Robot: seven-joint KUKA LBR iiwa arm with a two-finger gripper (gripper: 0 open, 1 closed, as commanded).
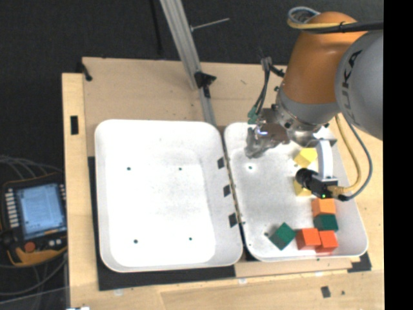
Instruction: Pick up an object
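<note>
Near the right bin's [258, 247] back-left corner hovers the gripper [256, 142], finger state impossible to tell. Blocks [316, 237] hug the right and front edges; bare floor lies between.

Light: bright, even, from overhead (floor stays dark)
Glare: white bins [161, 192] nearly washed out
Focus: slightly soft, grainy

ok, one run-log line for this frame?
claw: over right bin, upper left, nothing seen held | blocks: green, orange, yellow along right side | pick: not done
</note>
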